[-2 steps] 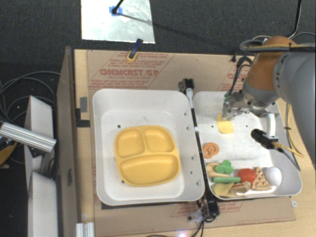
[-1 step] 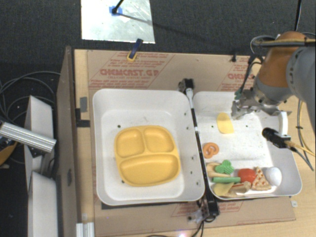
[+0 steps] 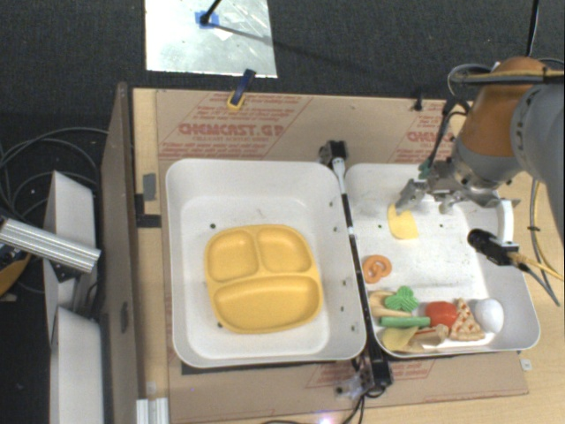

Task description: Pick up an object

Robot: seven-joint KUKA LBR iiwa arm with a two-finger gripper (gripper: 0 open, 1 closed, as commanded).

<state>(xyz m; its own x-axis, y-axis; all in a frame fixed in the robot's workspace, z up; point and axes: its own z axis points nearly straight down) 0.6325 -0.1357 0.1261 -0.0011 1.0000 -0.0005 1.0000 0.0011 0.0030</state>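
Observation:
My gripper point(image 3: 426, 200) hangs low over the back of the right bin point(image 3: 521, 303), open, with nothing between its fingers. A flat yellow toy piece point(image 3: 403, 224) lies on the bin floor just below and left of the left fingertip; whether they touch I cannot tell. An orange pretzel-like ring point(image 3: 376, 268) lies nearer the front. Along the front wall sit a green broccoli point(image 3: 403, 299), a red tomato point(image 3: 441, 313), a pizza slice point(image 3: 469, 327) and a white egg point(image 3: 488, 312).
The left bin point(image 3: 190, 237) holds a yellow divided plate point(image 3: 262, 277). A black divider rail point(image 3: 350, 237) runs between the bins. A black and white part point(image 3: 494, 241) juts from the arm over the right bin. The grey arm point(image 3: 512, 122) enters from the upper right.

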